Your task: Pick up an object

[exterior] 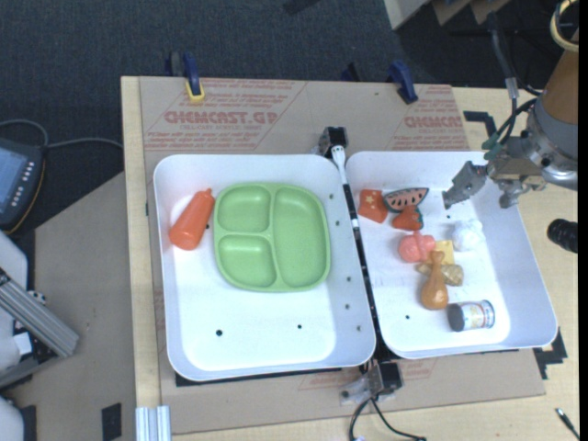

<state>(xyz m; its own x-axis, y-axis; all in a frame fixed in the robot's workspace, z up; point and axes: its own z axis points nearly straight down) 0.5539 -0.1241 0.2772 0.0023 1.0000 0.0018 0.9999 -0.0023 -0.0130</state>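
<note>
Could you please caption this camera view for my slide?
Claw above the right bin of small toys; green divided plate and orange bottle in left bin.

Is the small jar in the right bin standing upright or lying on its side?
Lying on its side. The jar shows its whole label along its length, with the dark cap pointing left, on the floor of the right bin.

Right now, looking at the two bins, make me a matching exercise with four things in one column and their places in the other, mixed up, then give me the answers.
Things:
1. green plate
2. orange carrot
3. watermelon slice
4. small jar

Places:
A. right bin, near its front edge
B. left bin, beside the left wall
C. right bin, far end, next to a red piece
D. middle of the left bin

Pairs: 1-D, 2-B, 3-C, 4-A
</note>
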